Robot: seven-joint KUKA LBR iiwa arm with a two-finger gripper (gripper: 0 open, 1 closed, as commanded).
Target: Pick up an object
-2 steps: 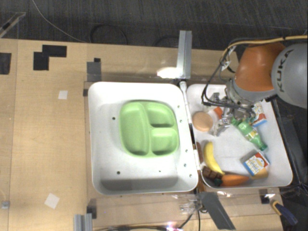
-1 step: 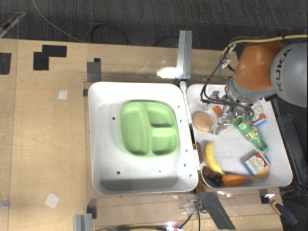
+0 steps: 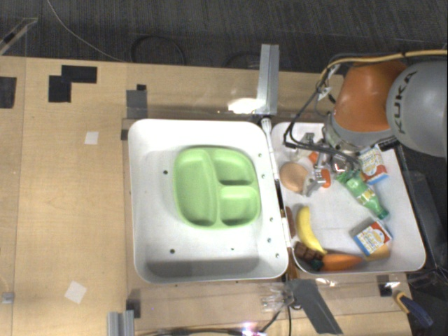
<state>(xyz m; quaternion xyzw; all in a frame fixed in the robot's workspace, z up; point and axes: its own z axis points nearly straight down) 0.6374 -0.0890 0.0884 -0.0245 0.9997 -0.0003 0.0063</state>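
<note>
My gripper [image 3: 323, 174] hangs below the orange wrist band over the upper left part of the right bin [image 3: 413, 250]. It sits just right of a tan rounded object [image 3: 294, 178] and left of a green bottle [image 3: 365, 194]. Nothing can be seen held in it. A banana [image 3: 309, 230] lies below the gripper. An orange carrot-like piece [image 3: 341, 262] and a dark brown item [image 3: 308, 257] rest at the bin's front edge. A small carton [image 3: 372, 238] lies at the lower right. Another carton [image 3: 373, 165] is partly hidden under the arm.
The left bin [image 3: 150, 187] holds a green divided plate [image 3: 214, 186]. A metal post [image 3: 267, 79] stands behind the wall between the bins. Cables run along the arm at the upper right. Wooden bench surface spreads to the left.
</note>
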